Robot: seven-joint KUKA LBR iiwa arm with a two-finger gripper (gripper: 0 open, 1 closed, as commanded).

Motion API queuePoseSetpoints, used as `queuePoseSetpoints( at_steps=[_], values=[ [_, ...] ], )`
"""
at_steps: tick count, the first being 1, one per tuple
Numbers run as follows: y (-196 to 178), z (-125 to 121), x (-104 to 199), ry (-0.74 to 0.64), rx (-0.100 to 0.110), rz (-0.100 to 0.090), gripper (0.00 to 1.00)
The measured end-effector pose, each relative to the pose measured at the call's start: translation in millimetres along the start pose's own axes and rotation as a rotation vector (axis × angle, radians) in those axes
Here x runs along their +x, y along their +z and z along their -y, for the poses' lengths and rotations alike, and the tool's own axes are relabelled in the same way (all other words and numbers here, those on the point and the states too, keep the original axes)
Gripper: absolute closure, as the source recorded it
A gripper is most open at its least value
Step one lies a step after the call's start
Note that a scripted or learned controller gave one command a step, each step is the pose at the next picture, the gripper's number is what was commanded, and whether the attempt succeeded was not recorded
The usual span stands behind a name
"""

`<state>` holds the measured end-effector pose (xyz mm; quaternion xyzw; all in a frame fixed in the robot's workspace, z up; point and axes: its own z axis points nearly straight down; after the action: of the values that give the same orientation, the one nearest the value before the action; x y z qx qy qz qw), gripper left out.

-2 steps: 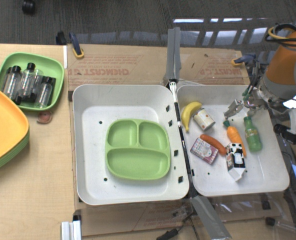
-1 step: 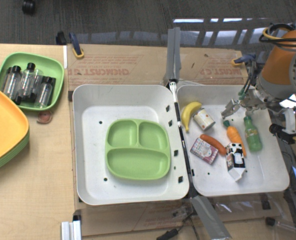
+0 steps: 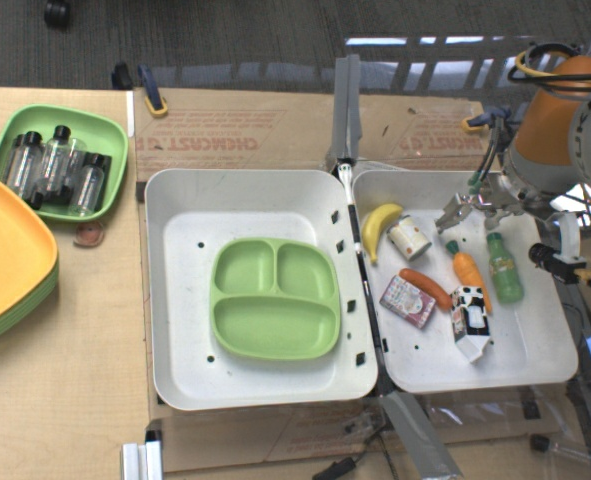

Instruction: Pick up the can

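orange plates [image 3: 10, 258] cut by left edge

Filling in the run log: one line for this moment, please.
gripper above right bin, nothing held | can on its side beside banana | not yet picked

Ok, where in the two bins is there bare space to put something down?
Left bin: a bare strip all round the green tray. Right bin: bare floor along the near edge, below the packet and carton. It is crowded around the banana, can, carrot and bottle, with the claw above.
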<state>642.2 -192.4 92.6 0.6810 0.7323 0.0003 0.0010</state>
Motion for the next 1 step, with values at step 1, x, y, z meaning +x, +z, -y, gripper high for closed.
queuePoseSetpoints(
  at_steps=[1],
  values=[
    [0.6,-20.5,51.0,0.096,0.001,0.0,0.0]
  ],
)
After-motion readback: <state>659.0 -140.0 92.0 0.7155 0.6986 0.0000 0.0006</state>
